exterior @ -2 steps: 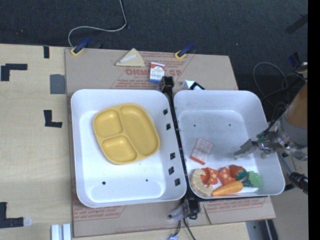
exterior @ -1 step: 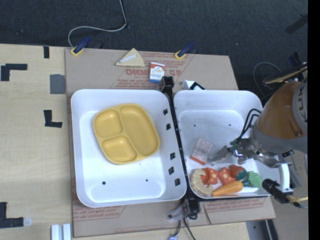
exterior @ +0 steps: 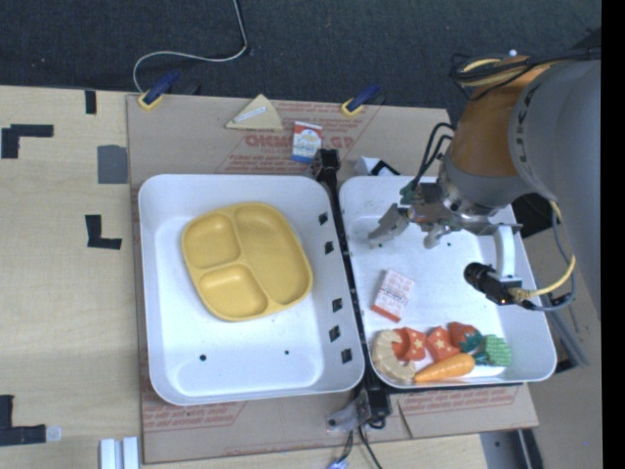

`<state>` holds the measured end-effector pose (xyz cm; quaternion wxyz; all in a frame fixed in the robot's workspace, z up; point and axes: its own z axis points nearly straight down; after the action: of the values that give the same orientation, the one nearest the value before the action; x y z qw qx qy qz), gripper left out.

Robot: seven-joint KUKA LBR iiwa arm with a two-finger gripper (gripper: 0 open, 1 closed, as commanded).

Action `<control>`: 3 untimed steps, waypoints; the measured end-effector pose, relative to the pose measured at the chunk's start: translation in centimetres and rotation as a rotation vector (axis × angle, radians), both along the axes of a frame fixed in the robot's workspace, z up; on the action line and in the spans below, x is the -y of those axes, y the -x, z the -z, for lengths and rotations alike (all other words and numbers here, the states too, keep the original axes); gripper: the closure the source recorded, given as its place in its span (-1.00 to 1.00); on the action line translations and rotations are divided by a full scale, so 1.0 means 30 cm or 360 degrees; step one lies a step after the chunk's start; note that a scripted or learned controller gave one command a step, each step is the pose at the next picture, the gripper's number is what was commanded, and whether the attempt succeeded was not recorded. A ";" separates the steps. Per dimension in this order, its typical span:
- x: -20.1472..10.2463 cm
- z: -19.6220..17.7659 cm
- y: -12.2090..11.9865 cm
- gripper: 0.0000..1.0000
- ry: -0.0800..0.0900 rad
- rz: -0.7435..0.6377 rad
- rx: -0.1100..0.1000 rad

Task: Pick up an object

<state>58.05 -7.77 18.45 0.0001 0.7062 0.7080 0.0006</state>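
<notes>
Faint red print runs across the cardboard sheet [exterior: 264, 145] at the far side, just beyond the left bin [exterior: 156, 262], but its letters are too blurred to read. No other lettering is legible.

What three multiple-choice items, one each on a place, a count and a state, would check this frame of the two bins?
1. Where does the yellow tray lie?
A. in the left bin
B. in the right bin
C. on the cardboard behind the bins

2. How many compartments does the yellow tray have?
A. two
B. three
C. five

3. How does the gripper stand?
A. over the right bin, with nothing between its jaws
B. clamped on the yellow tray
C. over the left bin, lifting the carrot

Answers: 1 A, the tray rests inside the left bin. 2 B, its ridges mark off three wells. 3 A, the jaws hang above bare floor at the back of the right bin, apart from the small red and white packet.
</notes>
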 end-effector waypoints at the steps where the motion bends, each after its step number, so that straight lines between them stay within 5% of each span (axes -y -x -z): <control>1: 0.106 0.328 0.081 -1.00 0.0001 0.0003 0.0000; 2: 0.182 0.327 -0.080 -1.00 0.0004 0.0001 0.0005; 3: 0.098 0.327 0.115 -1.00 0.0004 0.0003 0.0003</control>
<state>54.58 -10.71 8.63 0.0016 0.7069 0.7073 0.0006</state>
